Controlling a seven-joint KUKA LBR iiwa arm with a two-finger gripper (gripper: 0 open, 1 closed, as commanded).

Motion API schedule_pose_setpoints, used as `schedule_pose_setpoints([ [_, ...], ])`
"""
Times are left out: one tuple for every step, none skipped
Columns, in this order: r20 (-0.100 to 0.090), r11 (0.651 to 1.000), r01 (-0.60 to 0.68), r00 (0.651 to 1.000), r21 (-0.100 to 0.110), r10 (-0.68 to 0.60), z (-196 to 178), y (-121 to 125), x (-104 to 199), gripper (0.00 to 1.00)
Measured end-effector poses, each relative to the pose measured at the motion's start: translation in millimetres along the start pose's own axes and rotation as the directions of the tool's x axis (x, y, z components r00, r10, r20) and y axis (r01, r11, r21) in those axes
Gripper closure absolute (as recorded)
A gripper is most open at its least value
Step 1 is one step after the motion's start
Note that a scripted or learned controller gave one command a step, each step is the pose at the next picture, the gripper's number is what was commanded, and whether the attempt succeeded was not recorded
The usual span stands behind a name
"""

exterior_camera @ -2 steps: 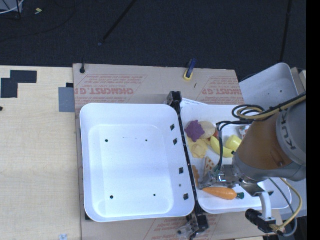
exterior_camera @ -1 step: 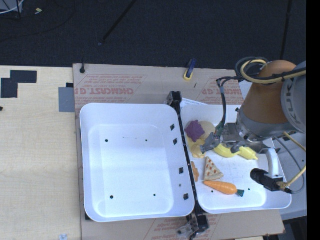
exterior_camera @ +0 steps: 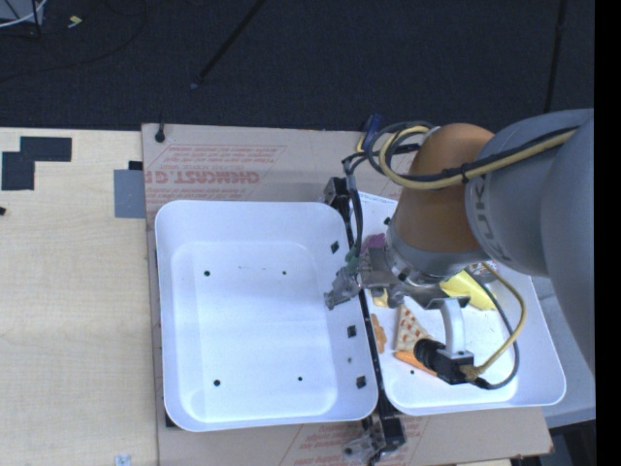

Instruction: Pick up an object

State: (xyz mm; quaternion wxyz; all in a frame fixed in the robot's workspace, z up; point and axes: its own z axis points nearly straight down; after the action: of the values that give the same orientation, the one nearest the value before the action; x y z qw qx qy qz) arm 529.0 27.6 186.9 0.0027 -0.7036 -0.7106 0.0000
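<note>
You are hovering the jaws, their state impossible to tell, over the right bin at lower right, needing descent onto the orange wedge.

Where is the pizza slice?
The pizza slice lies in the right bin, near its left wall, just below the arm's wrist and above a small orange piece.

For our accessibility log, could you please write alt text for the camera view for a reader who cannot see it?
A grey arm with an orange band reaches from the right down into the right white bin, over a yellow object, a pizza-slice toy and an orange piece. The left white bin sits beside it on a bench.
</note>
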Motion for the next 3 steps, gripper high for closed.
schedule_pose_setpoints([
  [0.004,1.000,-0.015,1.000,0.003,0.015,-0.1,-35.4,-47.7,0.00],
  [0.003,1.000,-0.003,1.000,0.000,0.003,-4.1,-42.5,38.7,0.00],
  [0.005,1.000,-0.015,1.000,0.002,0.015,0.3,-52.5,-13.4,0.00],
])
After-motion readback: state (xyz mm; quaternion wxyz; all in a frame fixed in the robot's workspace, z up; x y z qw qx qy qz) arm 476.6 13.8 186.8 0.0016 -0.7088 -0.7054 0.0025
